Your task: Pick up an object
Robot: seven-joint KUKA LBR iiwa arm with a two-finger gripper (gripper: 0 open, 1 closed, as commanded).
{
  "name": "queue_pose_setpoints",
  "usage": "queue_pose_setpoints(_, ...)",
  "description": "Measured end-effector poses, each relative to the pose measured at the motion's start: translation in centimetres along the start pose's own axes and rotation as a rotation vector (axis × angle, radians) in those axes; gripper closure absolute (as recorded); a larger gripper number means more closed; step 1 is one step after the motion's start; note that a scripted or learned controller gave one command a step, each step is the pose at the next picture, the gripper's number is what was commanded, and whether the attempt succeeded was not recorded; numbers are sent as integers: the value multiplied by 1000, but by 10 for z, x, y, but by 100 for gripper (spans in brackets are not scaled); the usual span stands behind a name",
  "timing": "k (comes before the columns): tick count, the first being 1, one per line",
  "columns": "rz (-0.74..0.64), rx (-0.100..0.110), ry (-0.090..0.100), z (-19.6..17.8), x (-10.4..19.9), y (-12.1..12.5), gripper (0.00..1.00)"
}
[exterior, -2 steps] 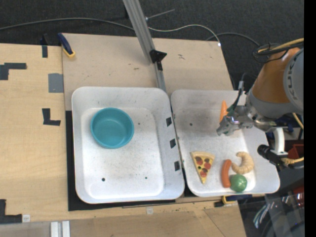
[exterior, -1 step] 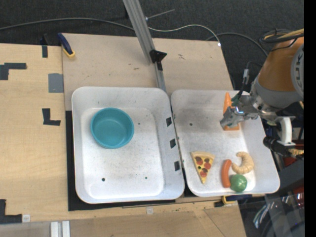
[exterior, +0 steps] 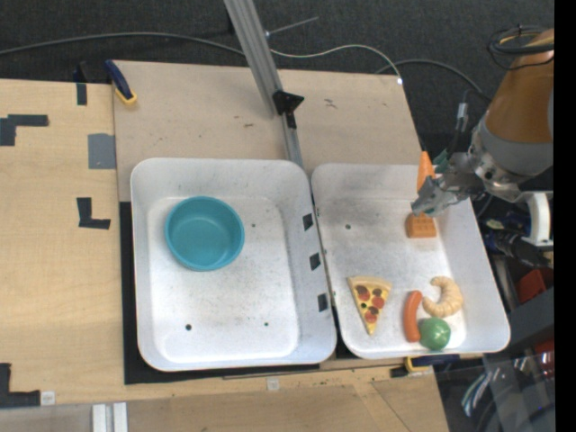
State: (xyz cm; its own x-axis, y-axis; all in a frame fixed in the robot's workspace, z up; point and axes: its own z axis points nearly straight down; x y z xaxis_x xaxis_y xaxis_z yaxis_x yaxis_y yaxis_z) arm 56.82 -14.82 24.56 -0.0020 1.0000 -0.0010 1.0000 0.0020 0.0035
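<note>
Over the right bin (exterior: 477, 268) the arm (exterior: 522, 106) comes in from the right, orange band above the grey wrist, gripper (exterior: 430, 198) hanging just above a small orange-brown block (exterior: 420, 227) near the bin's upper right. Fingers point down-left twd the block; the tips look drawn close together w/ nothing seen between them, but from this angle I honestly can't tell if they're open or closed. Can't tell either if they touch the block, it sits right under them on the bin floor. An orange piece (exterior: 424, 169) sticks up beside the gripper, prob. part of the tool, not sure. Lower in the same bin: a pizza slice (exterior: 370, 301) w/ red dots, then a red-orange sausage (exterior: 412, 315), a green ball (exterior: 434, 333) touching it, and a tan croissant (exterior: 444, 295) just above the ball, all bunched near the bottom right corner. Left bin (exterior: 153, 331) has a teal bowl (exterior: 204, 232), upright, upper left part. A metal pole (exterior: 256, 48) slants down between the two bins.
</note>
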Motion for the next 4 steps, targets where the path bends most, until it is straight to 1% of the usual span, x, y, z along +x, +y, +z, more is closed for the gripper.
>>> queue_pose_setpoints(1, -4, 5, 2, 12, 56, 12, 100)
queue_pose_setpoints(2, -5, 7, 2, 24, 107, 17, 100)
queue_pose_setpoints(3, -6, 6, 4, 28, 169, 16, 100)
queue_pose_setpoints(4, -7, 4, 3, 21, 233, 26, 100)
